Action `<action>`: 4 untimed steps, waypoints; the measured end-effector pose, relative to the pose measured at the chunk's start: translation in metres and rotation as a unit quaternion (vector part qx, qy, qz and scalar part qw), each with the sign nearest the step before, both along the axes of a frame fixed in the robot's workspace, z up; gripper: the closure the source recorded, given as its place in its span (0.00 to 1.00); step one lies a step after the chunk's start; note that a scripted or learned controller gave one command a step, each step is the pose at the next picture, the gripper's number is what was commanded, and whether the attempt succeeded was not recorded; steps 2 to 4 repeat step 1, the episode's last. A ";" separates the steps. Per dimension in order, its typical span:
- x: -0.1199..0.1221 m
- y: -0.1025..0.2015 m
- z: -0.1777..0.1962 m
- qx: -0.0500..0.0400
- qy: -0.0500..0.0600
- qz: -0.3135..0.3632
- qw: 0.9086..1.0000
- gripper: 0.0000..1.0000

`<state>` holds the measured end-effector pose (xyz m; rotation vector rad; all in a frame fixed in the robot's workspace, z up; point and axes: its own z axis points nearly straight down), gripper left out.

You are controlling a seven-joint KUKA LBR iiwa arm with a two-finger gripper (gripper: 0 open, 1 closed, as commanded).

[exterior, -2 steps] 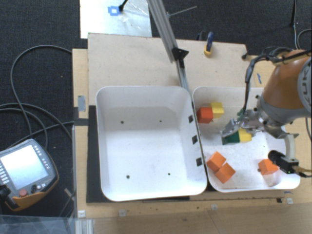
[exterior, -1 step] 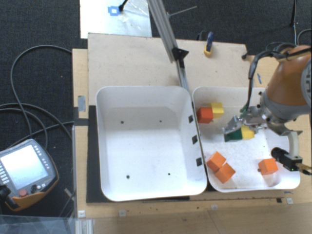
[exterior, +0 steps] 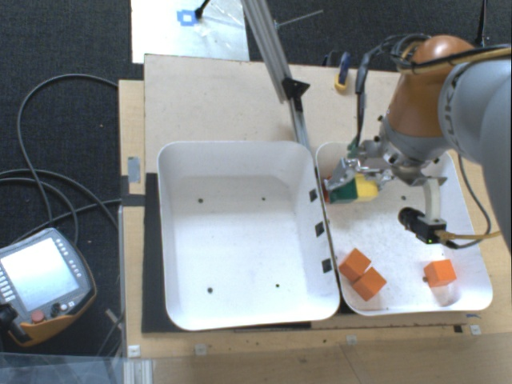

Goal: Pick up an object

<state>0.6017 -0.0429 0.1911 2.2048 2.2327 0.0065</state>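
My gripper (exterior: pixel 358 172) hangs low over the far left corner of the right bin (exterior: pixel 472 294). Directly beneath it lie a green block (exterior: pixel 344 191) and a yellow object (exterior: pixel 367 188), side by side, with a small red piece (exterior: pixel 328 186) at the bin's left wall. The gripper's metal body covers their upper parts, so I cannot make out whether it touches them. Two orange cubes (exterior: pixel 362 274) sit together near the front left of this bin. A third orange cube (exterior: pixel 440 274) rests at the front right.
The left bin (exterior: pixel 172 214) stands beside the right one, sharing a raised divider (exterior: pixel 320 222). A black cylindrical fitting on a cable (exterior: pixel 418 224) hangs from the arm over the right bin's middle. A slanted metal pole (exterior: pixel 272 46) crosses behind the bins.
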 end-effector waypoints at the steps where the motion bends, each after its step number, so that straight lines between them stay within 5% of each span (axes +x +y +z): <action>1: 0.011 0.094 -0.001 0.002 0.002 0.000 1.000 1.00; 4: 0.011 0.094 -0.001 0.002 0.002 0.000 1.000 1.00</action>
